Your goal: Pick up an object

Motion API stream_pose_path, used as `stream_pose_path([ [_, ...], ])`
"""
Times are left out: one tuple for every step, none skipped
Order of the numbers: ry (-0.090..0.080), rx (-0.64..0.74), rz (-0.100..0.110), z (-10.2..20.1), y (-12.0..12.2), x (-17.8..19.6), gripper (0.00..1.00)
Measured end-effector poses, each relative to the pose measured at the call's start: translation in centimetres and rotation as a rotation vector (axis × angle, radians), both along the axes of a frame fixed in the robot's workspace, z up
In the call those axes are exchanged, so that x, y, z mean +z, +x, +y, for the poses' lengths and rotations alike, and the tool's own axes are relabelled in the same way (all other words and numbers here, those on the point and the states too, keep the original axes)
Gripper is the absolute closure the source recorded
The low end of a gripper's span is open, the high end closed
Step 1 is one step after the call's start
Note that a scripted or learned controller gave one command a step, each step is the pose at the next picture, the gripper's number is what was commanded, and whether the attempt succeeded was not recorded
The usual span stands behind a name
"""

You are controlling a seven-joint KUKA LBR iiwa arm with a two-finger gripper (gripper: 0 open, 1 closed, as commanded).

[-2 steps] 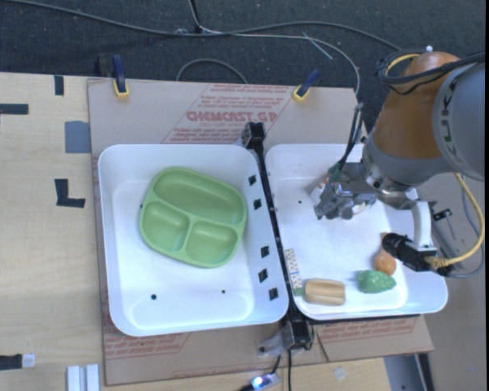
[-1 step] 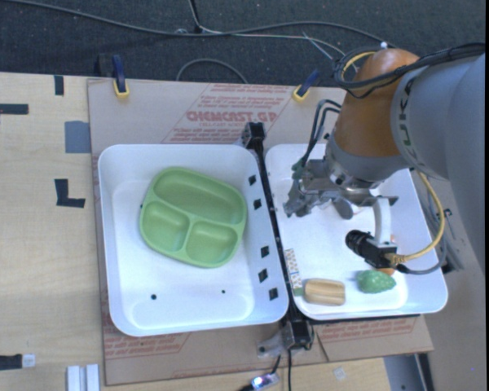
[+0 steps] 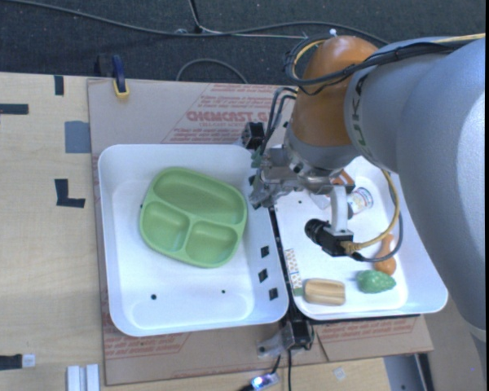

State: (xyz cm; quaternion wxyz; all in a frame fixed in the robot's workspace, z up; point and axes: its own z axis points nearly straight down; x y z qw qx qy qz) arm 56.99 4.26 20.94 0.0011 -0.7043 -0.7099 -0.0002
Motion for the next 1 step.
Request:
stream_pose_path([
  [0.0,-0.001,-0.001,5.03,1.17,1.5,1.0],
])
